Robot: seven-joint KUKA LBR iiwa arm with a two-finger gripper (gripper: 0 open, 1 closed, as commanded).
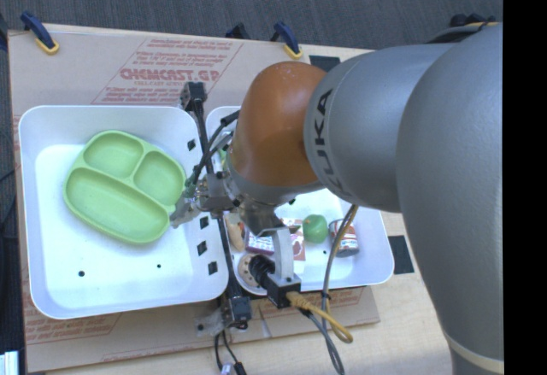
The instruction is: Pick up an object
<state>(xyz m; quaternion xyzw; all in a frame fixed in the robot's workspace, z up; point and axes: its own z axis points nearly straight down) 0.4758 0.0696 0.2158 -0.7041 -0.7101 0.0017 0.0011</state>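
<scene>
Arm (402, 134) overhangs right bin (376, 266); green plate (126, 185) mid-left bin (34, 194).

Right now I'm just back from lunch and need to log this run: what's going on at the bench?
The grey KUKA arm reaches in from the right and hangs low over the right bin, covering most of it. Below its wrist, small items lie in that bin, among them a green ball and a small jar. The left bin holds a green divided plate, lying flat and untouched. Nothing can be seen lifted yet.
</scene>
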